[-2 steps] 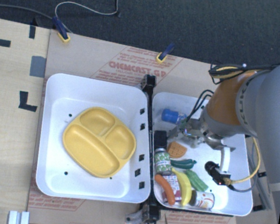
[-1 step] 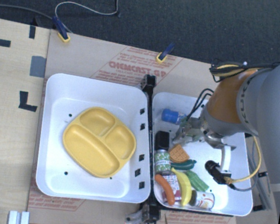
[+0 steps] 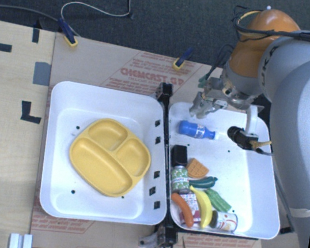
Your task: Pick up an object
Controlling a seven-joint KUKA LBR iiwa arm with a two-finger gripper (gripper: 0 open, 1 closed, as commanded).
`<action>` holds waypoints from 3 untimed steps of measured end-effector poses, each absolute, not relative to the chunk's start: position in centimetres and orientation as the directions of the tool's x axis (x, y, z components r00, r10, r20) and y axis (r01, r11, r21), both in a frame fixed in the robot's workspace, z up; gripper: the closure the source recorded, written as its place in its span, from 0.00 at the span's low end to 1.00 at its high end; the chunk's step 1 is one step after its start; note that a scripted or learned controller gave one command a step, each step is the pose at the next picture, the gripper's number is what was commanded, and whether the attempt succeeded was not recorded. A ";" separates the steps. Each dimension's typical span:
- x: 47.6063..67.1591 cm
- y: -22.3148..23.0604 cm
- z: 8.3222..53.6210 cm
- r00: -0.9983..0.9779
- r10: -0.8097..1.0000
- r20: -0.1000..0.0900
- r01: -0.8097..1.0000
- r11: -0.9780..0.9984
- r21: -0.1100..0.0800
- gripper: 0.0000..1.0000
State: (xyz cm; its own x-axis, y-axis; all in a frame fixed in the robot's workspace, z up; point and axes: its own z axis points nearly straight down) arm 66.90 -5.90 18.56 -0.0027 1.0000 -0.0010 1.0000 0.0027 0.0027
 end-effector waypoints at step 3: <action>55.5 -9.7 10.3 -0.002 1.000 0.003 1.000 0.002 0.016 0.00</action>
